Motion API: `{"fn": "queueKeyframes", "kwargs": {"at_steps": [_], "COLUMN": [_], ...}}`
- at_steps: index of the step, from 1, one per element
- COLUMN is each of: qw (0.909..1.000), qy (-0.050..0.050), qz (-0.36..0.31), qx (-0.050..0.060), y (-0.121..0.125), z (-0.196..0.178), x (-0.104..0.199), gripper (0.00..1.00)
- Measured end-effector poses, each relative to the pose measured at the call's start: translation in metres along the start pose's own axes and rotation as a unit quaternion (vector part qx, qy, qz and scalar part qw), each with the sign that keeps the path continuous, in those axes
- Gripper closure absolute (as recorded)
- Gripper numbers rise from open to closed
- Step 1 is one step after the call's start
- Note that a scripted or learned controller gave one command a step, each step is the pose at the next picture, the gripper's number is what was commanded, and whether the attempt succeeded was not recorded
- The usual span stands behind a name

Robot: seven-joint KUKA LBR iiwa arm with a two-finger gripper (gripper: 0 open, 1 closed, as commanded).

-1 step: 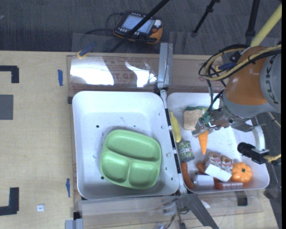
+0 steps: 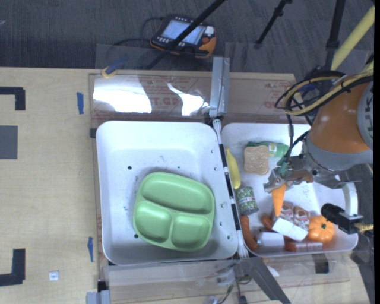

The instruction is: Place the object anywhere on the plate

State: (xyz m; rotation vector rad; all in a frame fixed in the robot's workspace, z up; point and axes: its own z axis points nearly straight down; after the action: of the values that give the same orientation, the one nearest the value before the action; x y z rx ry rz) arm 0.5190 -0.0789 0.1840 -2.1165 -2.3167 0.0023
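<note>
Gripper [image 2: 284, 176] state cannot be told; it is seen over the right bin [image 2: 350, 246], just above a carrot [image 2: 278, 202]. A green divided plate [image 2: 174, 209] is seen in the left bin [image 2: 113, 178].

A robotics lab, by the look of it. The wooden tabletop [image 2: 47, 178] carries black and blue tape markers, a handheld control pendant [image 2: 181, 35] lies behind the white bins [image 2: 113, 178], and tripod legs [image 2: 279, 18] stand on grey carpet.

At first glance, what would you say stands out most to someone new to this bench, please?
The green plate with three compartments sits alone in the left bin. The right bin is crowded with toy food: a carrot, a slice of bread and a banana. The grey and orange arm reaches over it, its gripper just above the carrot.
</note>
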Motion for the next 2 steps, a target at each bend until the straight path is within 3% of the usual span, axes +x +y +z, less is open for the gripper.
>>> {"fn": "queueKeyframes", "kwargs": {"at_steps": [1,2], "qw": [0.9994,0.9959], "qy": [-0.001,0.000], "qz": [0.035,0.090], "qx": [-0.002,0.001], "y": [0.006,-0.008], "z": [-0.017,-0.003], "x": [0.095,0.166], "gripper": [1.00,1.00]}}
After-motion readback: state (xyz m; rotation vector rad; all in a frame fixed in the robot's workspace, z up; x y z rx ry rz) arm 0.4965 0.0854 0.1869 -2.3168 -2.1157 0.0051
